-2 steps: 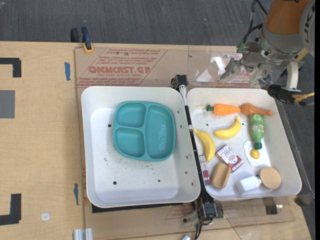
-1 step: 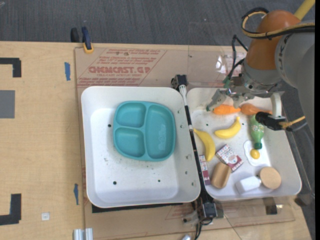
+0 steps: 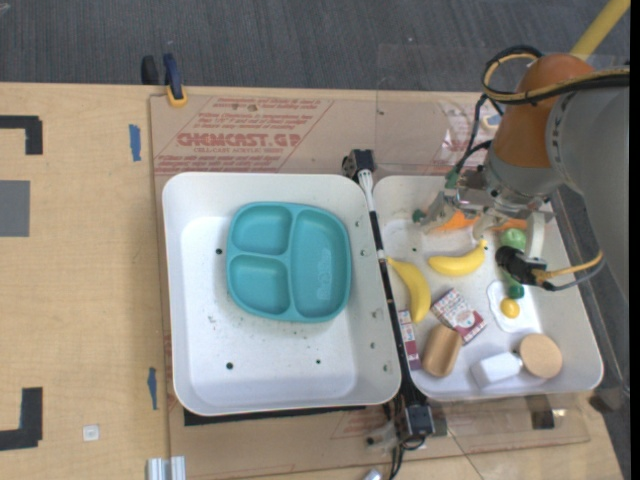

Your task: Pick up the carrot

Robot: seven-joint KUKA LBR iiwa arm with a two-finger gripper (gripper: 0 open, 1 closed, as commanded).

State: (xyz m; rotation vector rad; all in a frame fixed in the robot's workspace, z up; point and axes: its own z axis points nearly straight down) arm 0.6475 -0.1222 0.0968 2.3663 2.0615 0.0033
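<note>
The carrot (image 3: 458, 222) is a small orange piece lying at the back of the right bin (image 3: 590, 353), just behind a yellow banana (image 3: 457, 262). My gripper (image 3: 453, 208) is down in that bin, right over the carrot and partly covering its far side. From this slant I cannot make out whether the carrot is gripped or only lies under the gripper. The grey arm with its orange band (image 3: 545, 78) reaches in from the upper right.
A second banana (image 3: 413, 286), a printed packet (image 3: 459, 312), a brown cylinder (image 3: 441, 351), a white block (image 3: 497, 369), a round wooden disc (image 3: 541, 355) and a green item (image 3: 515, 238) share the right bin. The left bin (image 3: 190, 308) holds a teal divided plate (image 3: 290, 261).
</note>
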